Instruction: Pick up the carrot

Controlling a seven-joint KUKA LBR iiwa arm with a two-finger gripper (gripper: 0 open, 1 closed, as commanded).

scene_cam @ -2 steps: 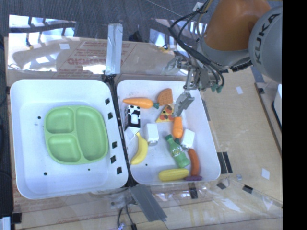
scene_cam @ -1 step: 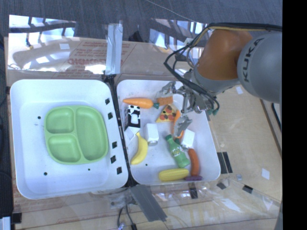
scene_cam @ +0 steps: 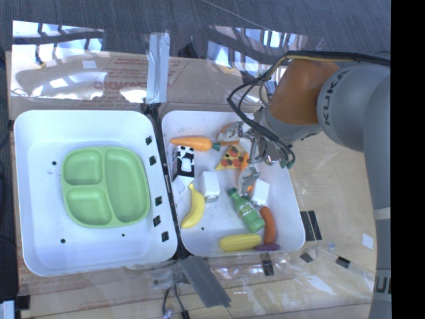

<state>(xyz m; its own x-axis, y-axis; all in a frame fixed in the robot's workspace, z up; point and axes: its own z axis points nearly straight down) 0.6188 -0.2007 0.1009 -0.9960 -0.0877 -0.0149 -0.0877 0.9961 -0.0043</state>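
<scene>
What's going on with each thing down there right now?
Carrot: lying flat in right bin, not held.
Gripper: over the right bin, beside the pizza slice.
Banana: lying flat.
Green bottle: on its side.
Green tray: flat in left bin.

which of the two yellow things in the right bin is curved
The banana by the bin's left wall; the other yellow item lies straight along the front wall.

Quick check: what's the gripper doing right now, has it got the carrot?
Gripper: in the right bin above the toy food; open or shut cannot be told. The carrot lies apart from it, near the bin's upper left, not held.
</scene>
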